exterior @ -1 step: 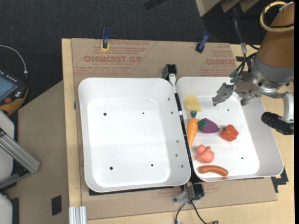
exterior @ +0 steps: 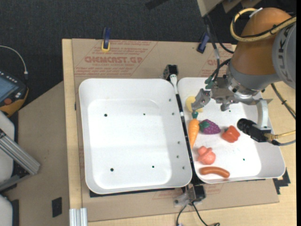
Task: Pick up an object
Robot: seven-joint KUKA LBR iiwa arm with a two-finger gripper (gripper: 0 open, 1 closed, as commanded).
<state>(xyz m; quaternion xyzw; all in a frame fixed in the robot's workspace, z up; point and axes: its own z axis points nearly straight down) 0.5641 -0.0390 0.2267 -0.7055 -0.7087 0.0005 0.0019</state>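
Nearest the camera, at the front of the right bin [exterior: 275, 166], a sausage [exterior: 214, 172] lies on its side, with a pink lumpy toy [exterior: 205, 154] just behind it. Further back a carrot [exterior: 193, 131] lies along the divider between the bins, a bunch of purple grapes [exterior: 209, 127] close beside it and a red pepper [exterior: 230, 134] a little to the right. Behind those, a yellow piece [exterior: 190, 102] rests near the bin's back left corner. The gripper [exterior: 199, 101] hangs just beside that yellow piece, tilted down from the arm [exterior: 256, 46]; whether its jaws are apart or closed cannot be told, and nothing is seen held. The left bin [exterior: 94, 98] sits alongside on the cardboard sheet [exterior: 117, 55].
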